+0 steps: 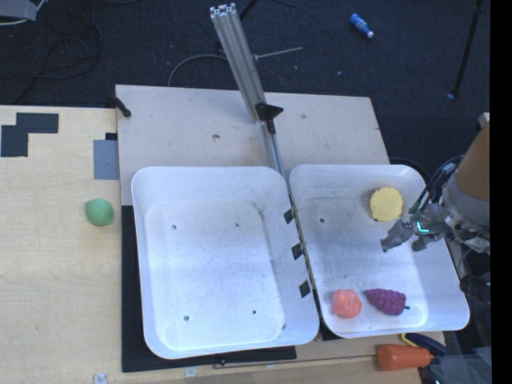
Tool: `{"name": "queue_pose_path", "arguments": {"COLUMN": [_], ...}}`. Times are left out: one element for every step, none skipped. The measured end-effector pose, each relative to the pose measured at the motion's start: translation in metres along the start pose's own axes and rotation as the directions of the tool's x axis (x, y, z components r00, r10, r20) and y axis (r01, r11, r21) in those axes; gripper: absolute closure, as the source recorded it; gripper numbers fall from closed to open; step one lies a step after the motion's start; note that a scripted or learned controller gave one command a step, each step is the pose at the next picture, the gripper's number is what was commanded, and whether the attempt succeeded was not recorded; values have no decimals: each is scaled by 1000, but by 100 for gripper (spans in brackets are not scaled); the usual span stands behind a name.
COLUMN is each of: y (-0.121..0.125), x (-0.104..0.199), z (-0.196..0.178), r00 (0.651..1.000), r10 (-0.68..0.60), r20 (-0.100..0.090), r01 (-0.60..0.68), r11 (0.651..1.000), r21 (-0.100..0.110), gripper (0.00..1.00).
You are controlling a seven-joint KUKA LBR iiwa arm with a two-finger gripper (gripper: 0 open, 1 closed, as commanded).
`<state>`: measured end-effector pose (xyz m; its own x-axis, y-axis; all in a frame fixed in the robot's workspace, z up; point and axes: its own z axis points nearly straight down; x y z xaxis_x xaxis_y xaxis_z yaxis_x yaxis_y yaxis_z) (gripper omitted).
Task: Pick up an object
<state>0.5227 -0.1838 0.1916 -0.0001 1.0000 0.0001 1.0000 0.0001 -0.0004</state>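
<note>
We see two shallow white bins side by side on the tabletop (pixel 320 126), with the left bin (pixel 160 214) showing nothing but its speckled floor and the right bin (pixel 336 190) carrying three small things. A yellow round object (pixel 386 204) lies near the far right corner of that right bin, a pink-orange object (pixel 346 303) sits near its front edge, and a purple grape-like bunch (pixel 386 301) lies just beside the pink-orange one, on its right. The arm (pixel 472 190) comes in from the right side, and its hand (pixel 406 238) hangs over the right part of the right bin, just below and to the right of the yellow round object and well above the two things at the front. We see nothing between its fingers; one finger (pixel 393 239) points leftward across the bin floor, but we cannot tell whether the hand is spread or pressed together. Outside the bins, a green ball (pixel 99 212) rests on the pale wooden surface (pixel 48 262) to the left, an orange object (pixel 404 356) lies below the front edge of the right bin, and a small blue item (pixel 361 26) lies on the dark floor (pixel 160 30) at the top. A metal bar (pixel 242 62) slants from the upper middle down toward the gap between the bins.
</note>
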Motion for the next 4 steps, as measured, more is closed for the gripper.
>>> {"name": "queue_pose_path", "arguments": {"y": [0, -1, -1, -1], "x": [0, -1, 0, -1], "z": [0, 63, 100, 89], "r00": [1000, 1000, 1000, 1000], "r10": [0, 0, 0, 2], "r20": [0, -1, 0, 1], "r01": [0, 0, 0, -2], "r11": [1000, 1000, 1000, 1000], "r21": [0, 5, -1, -3], "gripper": [0, 0, 0, 100]}}
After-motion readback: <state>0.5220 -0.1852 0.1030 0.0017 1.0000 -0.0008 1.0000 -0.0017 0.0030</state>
